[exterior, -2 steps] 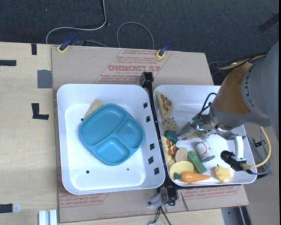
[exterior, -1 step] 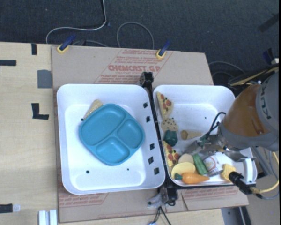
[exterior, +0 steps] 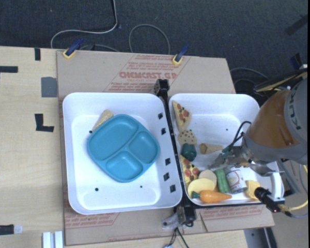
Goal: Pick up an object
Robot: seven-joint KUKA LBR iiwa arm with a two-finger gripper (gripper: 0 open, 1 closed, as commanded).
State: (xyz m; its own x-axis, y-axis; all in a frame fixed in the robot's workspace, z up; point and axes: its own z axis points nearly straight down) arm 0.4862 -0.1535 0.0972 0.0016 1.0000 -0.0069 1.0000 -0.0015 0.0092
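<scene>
The right bin (exterior: 217,105) holds several toy foods. A pizza slice (exterior: 181,113) lies at its far left, with a spotted tan piece (exterior: 186,137) and a dark green item (exterior: 188,151) below it. Along the near wall sit a carrot (exterior: 215,196), a yellow fruit (exterior: 196,186), a green cucumber (exterior: 221,181), a small can (exterior: 236,180) and a yellow piece (exterior: 254,188). My gripper (exterior: 225,158) reaches in from the right, low over the bin's middle, just above the cucumber and can and beside a small tan cone (exterior: 210,149).
The left bin (exterior: 75,190) carries a blue divided plate (exterior: 124,147) with a tan slice (exterior: 103,119) poking out from under its far edge. A black divider (exterior: 168,138) runs between the bins. The arm's orange band (exterior: 274,123) overhangs the right bin's right wall.
</scene>
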